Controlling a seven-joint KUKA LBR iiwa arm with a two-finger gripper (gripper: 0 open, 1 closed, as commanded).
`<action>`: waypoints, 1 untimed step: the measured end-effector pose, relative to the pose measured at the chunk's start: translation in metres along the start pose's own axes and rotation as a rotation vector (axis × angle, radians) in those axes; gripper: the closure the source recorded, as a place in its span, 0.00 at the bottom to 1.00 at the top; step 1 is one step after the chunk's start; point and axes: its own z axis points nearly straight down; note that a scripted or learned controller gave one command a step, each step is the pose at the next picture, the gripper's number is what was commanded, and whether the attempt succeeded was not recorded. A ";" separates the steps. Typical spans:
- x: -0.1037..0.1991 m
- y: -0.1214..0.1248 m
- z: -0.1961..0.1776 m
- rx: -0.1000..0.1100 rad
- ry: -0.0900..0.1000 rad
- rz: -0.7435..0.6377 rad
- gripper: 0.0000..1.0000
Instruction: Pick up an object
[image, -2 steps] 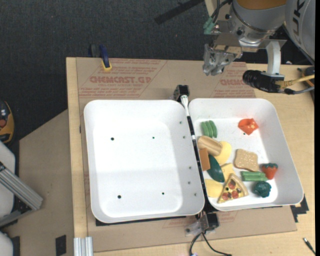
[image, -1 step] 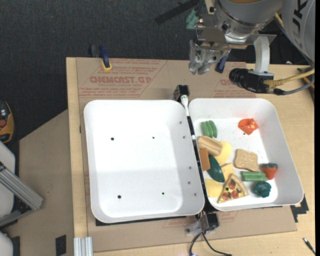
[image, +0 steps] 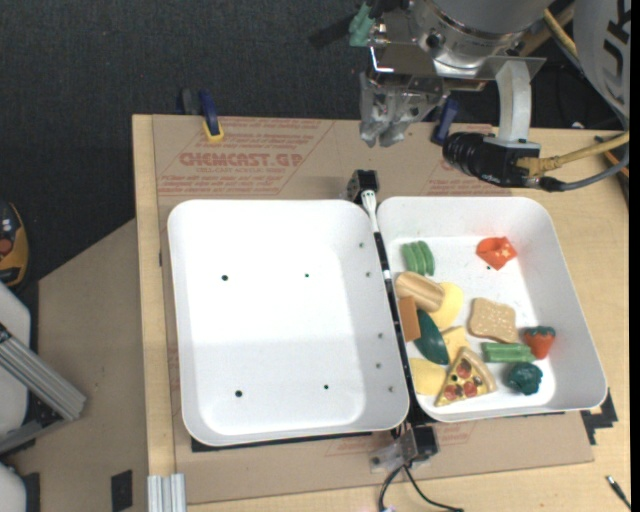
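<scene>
Two white bins are seen side by side. Toy food is piled in the right bin (image: 570, 300): a pizza slice (image: 466, 378), bread (image: 493, 320), broccoli (image: 524, 377). The gripper (image: 392, 125) is held high above the bins.

Robotics lab: bench (image: 300, 150) with two white bins (image: 200, 300)

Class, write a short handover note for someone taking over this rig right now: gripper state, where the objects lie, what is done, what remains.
Gripper: raised above the bench behind the two bins, nothing visible between its fingers; open or shut cannot be told.
Objects: all in the right bin. Orange piece lies alone near the back; green pod, bread slice, pizza slice and broccoli are among the crowded rest, nearer the front.
Left bin: plain white floor.
Done: nothing picked up.
Left: descend into the right bin, grasp one object, lift it. The orange piece looks easiest to reach.
</scene>
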 end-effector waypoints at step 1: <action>0.035 -0.037 -0.046 0.000 0.000 0.000 1.00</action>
